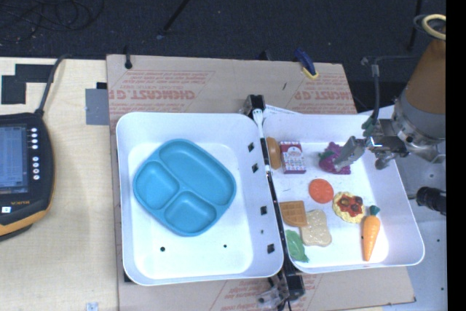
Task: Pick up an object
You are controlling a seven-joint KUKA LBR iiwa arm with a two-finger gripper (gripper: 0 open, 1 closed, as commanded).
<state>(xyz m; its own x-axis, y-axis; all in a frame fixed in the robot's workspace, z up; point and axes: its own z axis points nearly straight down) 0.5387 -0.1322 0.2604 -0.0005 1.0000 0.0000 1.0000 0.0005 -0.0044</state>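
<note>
Reaching in from the right, the arm [426,95] has its gripper [354,149] low over the right bin [408,229], right at the purple grapes [335,156]. A grey finger lies against the grapes' right side, but from here I cannot tell how far the fingers are spread or whether they have any hold on the bunch; it looks like an approach or an early grasp, and I'd guess the grapes are the pick. They are a small, knobbly, dark purple toy cluster, sitting in the far part of the bin, just right of the little red carton [293,156] and above the tomato [321,190]. Other toy food, among it a carrot [370,233], lies nearer us. In the left bin [145,258] rests a blue plate [184,186], well apart.
</note>
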